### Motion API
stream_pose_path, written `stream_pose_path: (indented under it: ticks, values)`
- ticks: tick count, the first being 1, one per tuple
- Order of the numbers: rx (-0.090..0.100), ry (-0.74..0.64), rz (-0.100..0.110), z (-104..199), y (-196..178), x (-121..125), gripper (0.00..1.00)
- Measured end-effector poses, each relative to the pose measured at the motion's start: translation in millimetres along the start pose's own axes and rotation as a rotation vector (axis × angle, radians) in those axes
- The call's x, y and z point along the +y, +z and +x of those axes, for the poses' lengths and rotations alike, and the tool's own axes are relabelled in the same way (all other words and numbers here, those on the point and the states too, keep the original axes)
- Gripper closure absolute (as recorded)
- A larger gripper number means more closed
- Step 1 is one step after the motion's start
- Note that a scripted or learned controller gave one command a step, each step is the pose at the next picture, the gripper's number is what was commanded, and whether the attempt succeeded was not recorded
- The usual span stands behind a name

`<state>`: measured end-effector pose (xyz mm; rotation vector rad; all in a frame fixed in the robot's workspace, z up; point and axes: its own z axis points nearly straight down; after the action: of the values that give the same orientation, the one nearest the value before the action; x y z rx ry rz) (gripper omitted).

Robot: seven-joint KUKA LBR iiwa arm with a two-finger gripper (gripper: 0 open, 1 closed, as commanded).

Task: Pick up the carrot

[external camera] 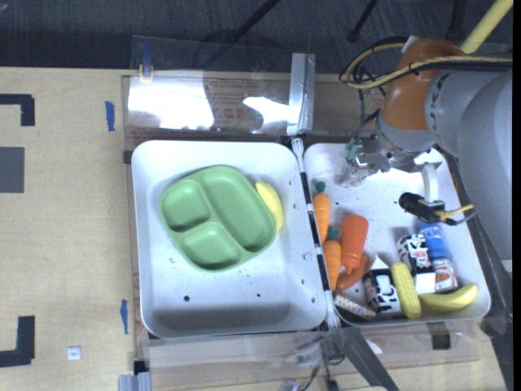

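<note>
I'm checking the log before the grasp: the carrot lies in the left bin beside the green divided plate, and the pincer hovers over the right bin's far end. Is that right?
Not quite. The camera view shows the carrot in the right bin, against its left wall, not beside the green divided plate, which sits in the left bin. The pincer does hover over the right bin's far end.

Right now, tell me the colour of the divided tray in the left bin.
Green; the camera view shows the divided tray clearly.

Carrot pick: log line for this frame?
gripper: above right bin, far end | carrot: lying by bin's left wall, not held | stage: pre-grasp
</note>
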<state>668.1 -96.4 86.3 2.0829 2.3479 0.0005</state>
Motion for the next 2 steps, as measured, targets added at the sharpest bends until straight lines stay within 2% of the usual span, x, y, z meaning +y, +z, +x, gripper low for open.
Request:
stream_pose_path:
  ticks: [1,2]
  values:
    - [-0.001,0.000,-0.001,0,-9,1,1.00]
    - [0.005,-0.308,0.005,7,-51,-42,1.00]
